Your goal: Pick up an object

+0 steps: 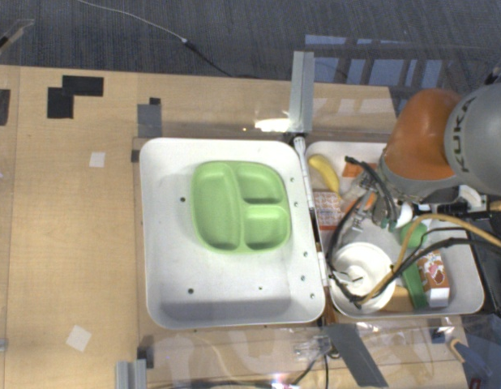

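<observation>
From my overhead feed I see the wooden counter [64,241] carrying two shallow white bins side by side. The left bin [165,290] holds a green divided plate [239,206], lying flat near its middle, its three compartments facing up and nothing on it that I can make out. The right bin [469,298] is crowded: a yellow banana [323,172] lies near its upper left corner, just beside the wall shared with the other bin, and a printed packet [326,209] sits just below the banana. Toward the lower right of that bin I see a small carton with a brown and white label [434,275], with a green piece [413,237] right next to it. The arm [477,136] comes in from the right, its orange band above the right bin, and its wrist hangs low over that bin with black and yellow cables looping around a round white part [362,264]. The gripper [372,209] points down among the clutter, near the packet and the banana. The cables and wrist cover the jaws, so I cannot tell whether they are spread or closed, nor whether anything is pinched between them.
</observation>
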`<state>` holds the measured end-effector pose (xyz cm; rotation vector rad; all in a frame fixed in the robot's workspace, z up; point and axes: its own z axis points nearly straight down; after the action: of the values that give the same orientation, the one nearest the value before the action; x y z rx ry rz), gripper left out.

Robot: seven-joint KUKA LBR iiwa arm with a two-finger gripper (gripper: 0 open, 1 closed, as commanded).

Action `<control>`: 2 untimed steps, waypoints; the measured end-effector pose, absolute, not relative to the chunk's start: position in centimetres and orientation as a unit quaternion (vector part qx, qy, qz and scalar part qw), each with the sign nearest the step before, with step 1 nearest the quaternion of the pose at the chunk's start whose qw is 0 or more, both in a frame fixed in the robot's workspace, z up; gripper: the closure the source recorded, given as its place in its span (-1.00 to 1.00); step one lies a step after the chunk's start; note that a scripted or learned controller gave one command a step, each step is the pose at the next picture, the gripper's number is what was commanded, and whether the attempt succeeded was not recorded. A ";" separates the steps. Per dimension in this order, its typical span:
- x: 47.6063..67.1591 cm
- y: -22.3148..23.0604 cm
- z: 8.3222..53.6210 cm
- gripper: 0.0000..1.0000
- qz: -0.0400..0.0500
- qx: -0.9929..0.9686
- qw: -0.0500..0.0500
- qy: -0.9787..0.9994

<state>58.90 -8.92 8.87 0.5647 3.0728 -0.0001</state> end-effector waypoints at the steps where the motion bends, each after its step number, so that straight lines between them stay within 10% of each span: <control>1: 61.3 -8.6 8.8 -1.00 -0.001 0.176 0.007 0.984; 2: 63.4 -8.5 8.9 -1.00 -0.001 0.172 0.007 0.985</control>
<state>63.38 -8.51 8.89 0.5372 3.0818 -0.0023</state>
